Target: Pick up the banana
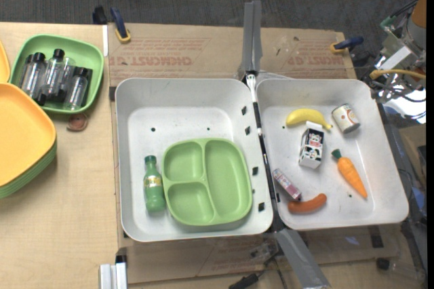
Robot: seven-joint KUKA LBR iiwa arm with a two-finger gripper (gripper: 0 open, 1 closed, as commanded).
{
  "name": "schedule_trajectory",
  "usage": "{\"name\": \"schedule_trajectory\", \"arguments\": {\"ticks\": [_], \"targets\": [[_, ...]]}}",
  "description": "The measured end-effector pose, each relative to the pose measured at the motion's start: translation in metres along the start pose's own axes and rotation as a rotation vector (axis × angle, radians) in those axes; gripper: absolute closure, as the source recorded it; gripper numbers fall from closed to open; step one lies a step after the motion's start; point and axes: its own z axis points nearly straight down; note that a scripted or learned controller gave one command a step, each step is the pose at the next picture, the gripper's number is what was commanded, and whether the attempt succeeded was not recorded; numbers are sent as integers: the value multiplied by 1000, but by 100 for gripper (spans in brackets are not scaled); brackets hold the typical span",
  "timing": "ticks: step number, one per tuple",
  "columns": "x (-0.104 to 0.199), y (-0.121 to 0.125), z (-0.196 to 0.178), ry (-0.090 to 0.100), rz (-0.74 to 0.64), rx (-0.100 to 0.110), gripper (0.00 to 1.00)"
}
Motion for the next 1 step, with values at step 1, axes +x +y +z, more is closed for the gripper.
{"name": "schedule_trajectory", "arguments": {"ticks": [1], "targets": [[-1, 0, -8, -3, -2, 2, 100]]}}
